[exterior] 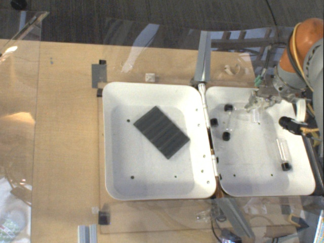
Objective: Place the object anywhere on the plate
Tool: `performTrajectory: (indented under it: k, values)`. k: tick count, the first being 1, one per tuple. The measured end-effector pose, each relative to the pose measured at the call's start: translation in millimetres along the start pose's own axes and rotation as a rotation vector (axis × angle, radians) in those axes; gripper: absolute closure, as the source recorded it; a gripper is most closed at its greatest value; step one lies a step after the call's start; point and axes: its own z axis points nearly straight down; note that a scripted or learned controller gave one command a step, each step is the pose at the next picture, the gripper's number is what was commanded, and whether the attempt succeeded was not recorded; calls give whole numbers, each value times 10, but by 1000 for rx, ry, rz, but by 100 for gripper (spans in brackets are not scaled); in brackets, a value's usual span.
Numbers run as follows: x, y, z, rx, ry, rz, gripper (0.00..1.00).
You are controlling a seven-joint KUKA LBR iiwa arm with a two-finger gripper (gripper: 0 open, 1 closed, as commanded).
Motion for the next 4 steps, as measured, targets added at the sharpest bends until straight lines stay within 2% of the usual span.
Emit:
performTrajectory:
  k: [2, 3, 4]
  values:
    - [42, 24, -231, -8, -4, -14, 100]
    - [45, 25, -231, -8, -4, -15, 0]
    - [59, 39, -354, -13, -6, -20, 100]
